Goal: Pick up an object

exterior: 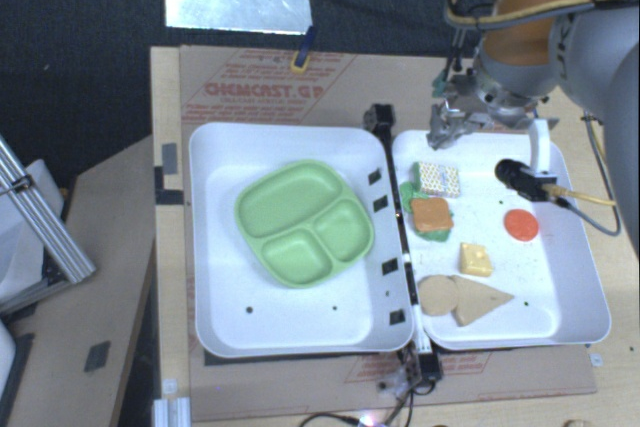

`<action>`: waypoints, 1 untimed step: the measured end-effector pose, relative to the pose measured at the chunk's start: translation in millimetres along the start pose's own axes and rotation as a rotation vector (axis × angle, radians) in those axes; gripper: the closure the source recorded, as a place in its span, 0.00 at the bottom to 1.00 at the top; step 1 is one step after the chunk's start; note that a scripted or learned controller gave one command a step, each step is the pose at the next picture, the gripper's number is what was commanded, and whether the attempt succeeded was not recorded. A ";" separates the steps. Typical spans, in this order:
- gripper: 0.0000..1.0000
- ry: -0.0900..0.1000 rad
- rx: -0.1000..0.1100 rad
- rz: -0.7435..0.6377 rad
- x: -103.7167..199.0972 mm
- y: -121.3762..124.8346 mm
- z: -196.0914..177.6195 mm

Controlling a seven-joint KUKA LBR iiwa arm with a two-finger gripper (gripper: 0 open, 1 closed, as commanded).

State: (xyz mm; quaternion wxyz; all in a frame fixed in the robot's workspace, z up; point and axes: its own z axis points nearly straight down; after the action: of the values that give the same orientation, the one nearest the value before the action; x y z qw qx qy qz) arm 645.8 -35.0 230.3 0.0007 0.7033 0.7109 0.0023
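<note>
Scene: two shallow white bins side by side on a bench, seen from above at a slant.
Left bin [215, 315]: centre-left of the frame; holds a green divided tray [303, 222] lying flat.
Right bin [575, 290]: centre-right; holds several small toy foods, well spread.
Objects to pick: a speckled white block [438, 179] at the bin's upper left, touching an orange sandwich-like piece [432, 215] just below it; a red disc [521, 224] to the right; a yellow cube [475, 260] lower centre; a tan round and wedge [463, 298] at the bottom edge.
Arm: grey with an orange band, entering from the upper right.
Gripper [447, 127]: poised above the bin's upper-left rim, just above the speckled block; whether its fingers are apart or together cannot be told, and nothing is seen held.
Doing the step well: the yellow cube and red disc stand clear of neighbours, so they look the easier picks; the block touching the sandwich risks a crowded grasp. Descend straight, centred on one item, clear of the bin wall.
</note>
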 end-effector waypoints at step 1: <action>1.00 0.000 0.001 0.000 61.0 6.5 -6.8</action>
State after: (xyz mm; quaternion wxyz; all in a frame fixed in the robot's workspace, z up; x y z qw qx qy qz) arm 651.6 26.1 237.2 0.0005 0.7033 0.7109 0.0020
